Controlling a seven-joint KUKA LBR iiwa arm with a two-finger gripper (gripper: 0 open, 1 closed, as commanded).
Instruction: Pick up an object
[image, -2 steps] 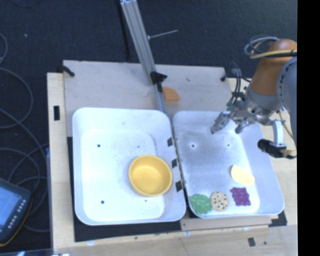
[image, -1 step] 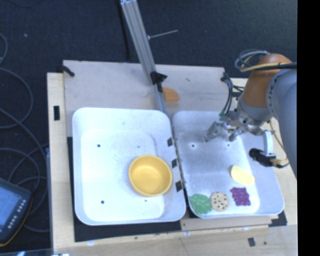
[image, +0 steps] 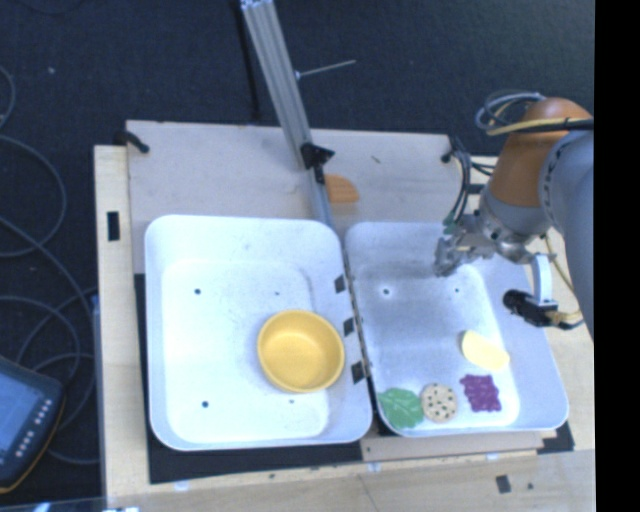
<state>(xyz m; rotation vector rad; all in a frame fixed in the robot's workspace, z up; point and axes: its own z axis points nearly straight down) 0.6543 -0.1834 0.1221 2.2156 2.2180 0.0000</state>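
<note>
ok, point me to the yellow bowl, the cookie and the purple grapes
yellow bowl (image: 300, 351), camera view, on its inner floor, left bin.
cookie (image: 438, 402), camera view, middle of its top face, right bin.
purple grapes (image: 481, 393), camera view, centre of the cluster, right bin.

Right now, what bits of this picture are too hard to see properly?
- Gripper: blurred and small in the camera view, so its fingers can't be judged.
- Arm: cut off by the right edge.
- Purple item and green item: too small to identify.
- Orange thing behind the bins: partly hidden by the metal pole.
</note>
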